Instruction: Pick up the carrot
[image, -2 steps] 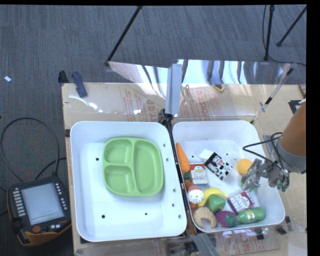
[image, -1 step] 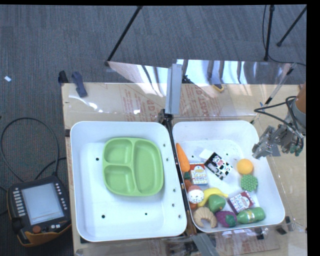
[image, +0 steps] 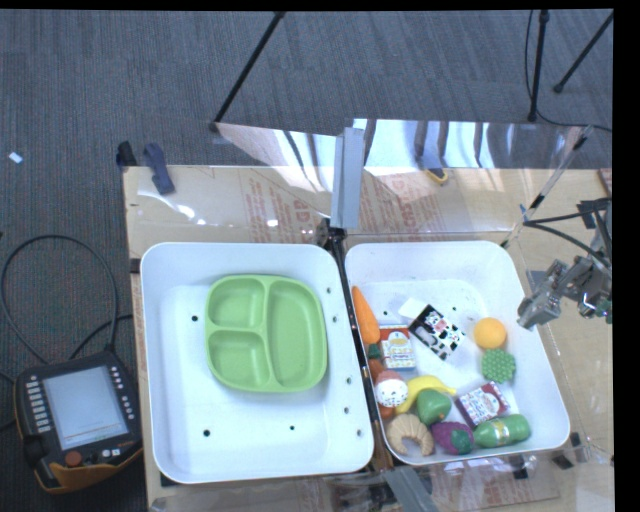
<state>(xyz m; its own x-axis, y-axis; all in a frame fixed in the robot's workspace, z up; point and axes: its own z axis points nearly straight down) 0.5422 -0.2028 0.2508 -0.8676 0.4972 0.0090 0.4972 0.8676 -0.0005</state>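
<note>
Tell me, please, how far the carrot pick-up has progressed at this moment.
Nothing looks done yet: the carrot lies in the right bin, against its left wall. The pincer is at the bin's right rim, apart from the carrot. Reaching, grasping and lifting are left.

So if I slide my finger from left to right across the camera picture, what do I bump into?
Handheld controller with a screen → green divided plate → carrot → black-and-white spotted carton → orange → gripper.

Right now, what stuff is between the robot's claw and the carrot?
In the camera view, the black-and-white carton and orange ball lie between the gripper and carrot.
</note>
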